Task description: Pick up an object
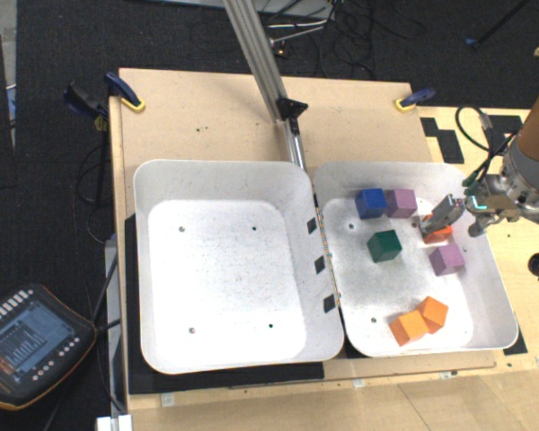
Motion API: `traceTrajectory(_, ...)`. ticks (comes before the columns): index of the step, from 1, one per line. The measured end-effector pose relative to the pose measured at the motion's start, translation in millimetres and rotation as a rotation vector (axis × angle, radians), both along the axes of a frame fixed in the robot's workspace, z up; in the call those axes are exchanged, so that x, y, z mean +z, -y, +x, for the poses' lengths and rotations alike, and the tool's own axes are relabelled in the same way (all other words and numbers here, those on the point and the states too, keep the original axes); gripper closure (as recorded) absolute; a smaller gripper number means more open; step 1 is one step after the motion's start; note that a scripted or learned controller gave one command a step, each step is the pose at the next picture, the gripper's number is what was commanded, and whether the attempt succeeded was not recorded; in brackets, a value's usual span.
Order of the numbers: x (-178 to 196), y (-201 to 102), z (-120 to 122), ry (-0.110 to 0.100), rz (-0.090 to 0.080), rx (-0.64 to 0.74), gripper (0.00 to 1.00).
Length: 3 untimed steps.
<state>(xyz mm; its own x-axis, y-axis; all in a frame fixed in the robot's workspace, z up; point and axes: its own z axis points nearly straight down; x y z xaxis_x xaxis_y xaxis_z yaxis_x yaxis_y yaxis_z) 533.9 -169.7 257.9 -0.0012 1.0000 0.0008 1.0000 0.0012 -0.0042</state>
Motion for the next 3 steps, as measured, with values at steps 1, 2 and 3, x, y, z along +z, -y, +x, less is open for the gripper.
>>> traceTrajectory(1,2,0,1,0.004,-0.001,0.0,0.0)
traceTrajectory(2,-42,3,-3,-0.001,0.0,-0.002,0.0)
traceTrajectory(3,-105,-1,-7,-0.003,0.001,-0.002,0.0)
